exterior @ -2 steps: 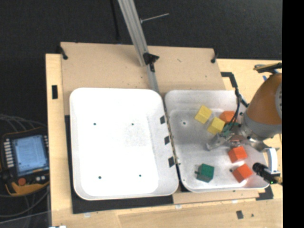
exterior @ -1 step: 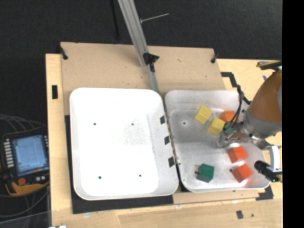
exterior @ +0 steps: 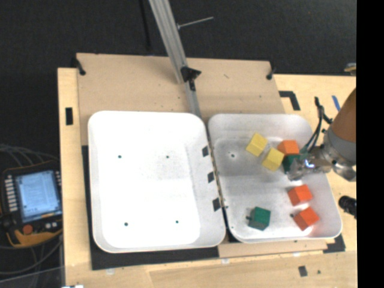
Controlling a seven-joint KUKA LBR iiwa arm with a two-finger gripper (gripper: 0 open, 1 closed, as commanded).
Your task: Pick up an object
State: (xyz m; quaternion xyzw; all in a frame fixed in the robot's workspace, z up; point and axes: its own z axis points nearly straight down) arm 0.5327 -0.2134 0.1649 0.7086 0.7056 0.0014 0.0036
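The right bin [exterior: 240,227] holds two yellow blocks [exterior: 256,144] [exterior: 273,159], an orange block [exterior: 289,147], a green block [exterior: 259,218] near the front, and two more orange-red blocks [exterior: 300,194] [exterior: 306,218]. My gripper [exterior: 294,167] reaches in from the right and sits low beside the second yellow block, just below the orange block. A small dark green thing [exterior: 291,160] shows at the gripper's tip, partly hidden by it. Whether it is between the fingers is unclear.
The left bin [exterior: 147,179] lies beside the right one on the wooden bench [exterior: 174,83]. A metal pole [exterior: 171,35] slants up from behind the bins. A handheld control pendant [exterior: 33,200] sits off the bench at left.
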